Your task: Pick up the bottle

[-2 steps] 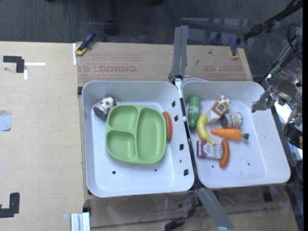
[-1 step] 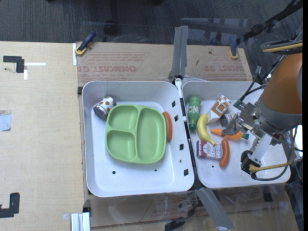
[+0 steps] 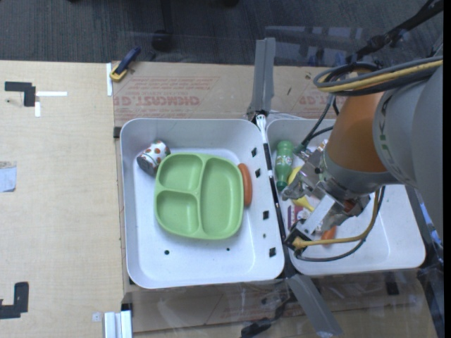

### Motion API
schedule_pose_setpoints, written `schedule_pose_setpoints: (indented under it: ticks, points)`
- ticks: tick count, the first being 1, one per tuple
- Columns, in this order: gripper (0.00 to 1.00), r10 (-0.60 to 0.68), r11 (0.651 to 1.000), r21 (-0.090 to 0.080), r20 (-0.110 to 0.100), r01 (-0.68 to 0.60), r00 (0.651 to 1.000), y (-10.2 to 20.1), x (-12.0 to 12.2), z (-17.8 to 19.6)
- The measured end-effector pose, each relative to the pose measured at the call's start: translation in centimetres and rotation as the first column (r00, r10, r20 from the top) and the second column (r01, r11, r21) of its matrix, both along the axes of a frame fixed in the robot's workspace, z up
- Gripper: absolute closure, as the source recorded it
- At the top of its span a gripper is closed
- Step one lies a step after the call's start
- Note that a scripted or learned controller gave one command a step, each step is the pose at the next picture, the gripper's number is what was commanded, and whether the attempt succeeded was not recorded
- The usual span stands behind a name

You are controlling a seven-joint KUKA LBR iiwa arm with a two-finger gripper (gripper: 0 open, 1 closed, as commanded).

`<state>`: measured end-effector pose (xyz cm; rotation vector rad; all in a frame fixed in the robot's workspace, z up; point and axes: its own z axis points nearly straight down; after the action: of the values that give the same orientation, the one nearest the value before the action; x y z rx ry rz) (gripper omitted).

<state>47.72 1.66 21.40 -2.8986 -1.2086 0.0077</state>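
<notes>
A green bottle (image 3: 283, 162) with a pale label lies in the right bin (image 3: 394, 248), close to its left wall and near the back. My gripper (image 3: 301, 201) reaches down into the same bin just in front of the bottle and slightly to its right. The grey wrist with its orange band (image 3: 356, 143) hangs over the middle of the bin and covers much of what lies there. The bottle lies on the bin floor, apart from the gripper.
Small yellow, pink and orange items (image 3: 304, 204) lie under the gripper. The left bin (image 3: 137, 252) holds a green divided plate (image 3: 199, 196), a small tipped can (image 3: 151, 156) and an orange piece (image 3: 246, 184). A yellow cable (image 3: 331, 241) loops low over the right bin.
</notes>
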Motion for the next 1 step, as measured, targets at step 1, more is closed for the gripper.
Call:
schedule_pose_setpoints:
  ticks: [1]
  points:
    - [0.0,-0.144,0.99,-0.002,0.0,0.144,0.99,7.47,-0.04,-1.29]
